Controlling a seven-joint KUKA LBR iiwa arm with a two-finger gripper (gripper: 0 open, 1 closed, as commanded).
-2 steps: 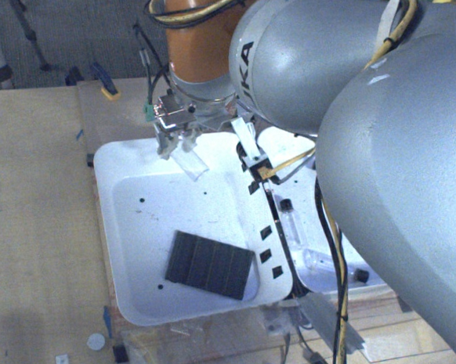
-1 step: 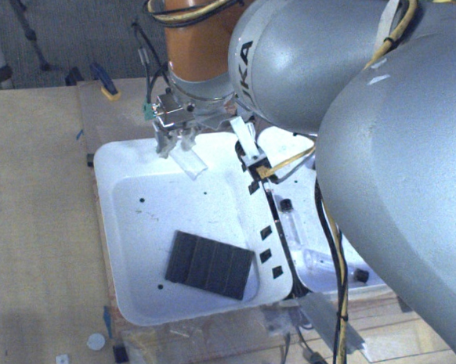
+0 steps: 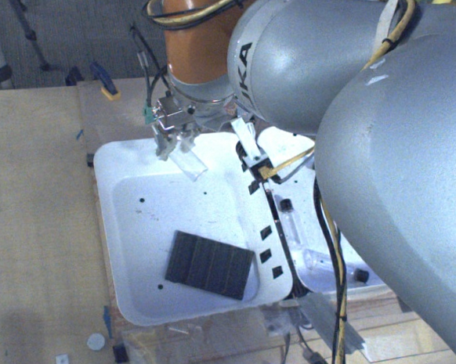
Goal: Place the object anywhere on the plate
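One dark object (image 3: 210,264) lies flat in the left bin (image 3: 126,185), toward its near right corner: a black rectangular slab with ridges across its top, set at a slant to the bin walls. Judged by look, it is stiff, thin and fairly light, unlikely to deform or break. Its flatness is the difficulty; fingers would have to straddle the narrow width and pinch the long edges, or catch a raised corner, since the broad face offers nothing to close on. A ridged surface may give some friction.

No plate can be made out; the arm (image 3: 362,88) covers most of the right bin (image 3: 288,145), so what that bin contains cannot be told.

Tool (image 3: 177,150) hangs over the far edge of the left bin, well apart from the slab. Its pale fingers point down with a visible gap between them and nothing in that gap. Small dark specks mark the bin floor. Black tags line the divider between bins, and cables run down it.

Worktop (image 3: 35,232) to the left is bare tan board; a few small bits lie near its front edge.
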